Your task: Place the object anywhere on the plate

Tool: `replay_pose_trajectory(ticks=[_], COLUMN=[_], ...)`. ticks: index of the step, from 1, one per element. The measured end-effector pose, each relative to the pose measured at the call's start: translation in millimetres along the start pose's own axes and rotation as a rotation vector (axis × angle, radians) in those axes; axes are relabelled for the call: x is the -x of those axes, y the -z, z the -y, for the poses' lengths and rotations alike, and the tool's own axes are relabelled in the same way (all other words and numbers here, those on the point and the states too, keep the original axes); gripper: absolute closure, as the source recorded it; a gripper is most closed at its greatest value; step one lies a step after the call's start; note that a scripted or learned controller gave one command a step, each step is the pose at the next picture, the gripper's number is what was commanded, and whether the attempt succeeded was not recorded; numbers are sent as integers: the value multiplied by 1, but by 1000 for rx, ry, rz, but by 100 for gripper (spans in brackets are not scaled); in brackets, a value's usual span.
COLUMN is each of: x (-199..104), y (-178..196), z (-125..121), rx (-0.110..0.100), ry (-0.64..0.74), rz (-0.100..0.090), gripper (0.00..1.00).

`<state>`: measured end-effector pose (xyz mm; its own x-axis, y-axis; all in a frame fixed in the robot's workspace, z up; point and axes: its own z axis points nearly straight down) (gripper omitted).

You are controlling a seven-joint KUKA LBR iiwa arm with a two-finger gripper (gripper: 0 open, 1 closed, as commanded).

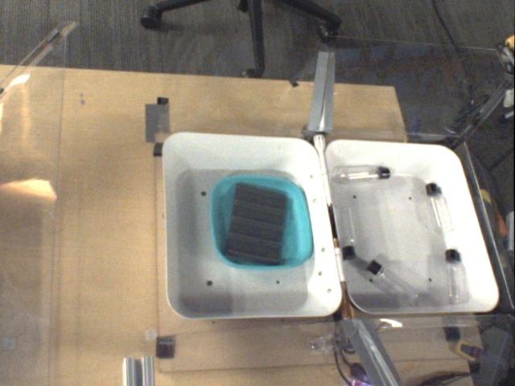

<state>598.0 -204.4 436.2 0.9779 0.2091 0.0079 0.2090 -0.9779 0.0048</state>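
A dark grey ridged block [257, 223] lies flat on a teal square plate [219, 215]. It sits inside the plate's rim, slightly tilted, with its long side running top to bottom. The plate rests in the middle of the left white bin [187, 296].
The right white bin [402, 153] holds several clear tubes with black caps, among them one at its top [362, 172], one on its right [438, 206] and one near its lower right [455, 273]. A metal bracket [322, 95] stands behind the seam between the bins. A chair base [254, 14] is on the floor beyond.
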Motion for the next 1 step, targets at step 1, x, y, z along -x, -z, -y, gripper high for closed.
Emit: replay_pose_trajectory(ticks=[1], x=[-56], y=[-1], z=[-11], rx=[0], ry=[0], rz=[0], gripper=[0])
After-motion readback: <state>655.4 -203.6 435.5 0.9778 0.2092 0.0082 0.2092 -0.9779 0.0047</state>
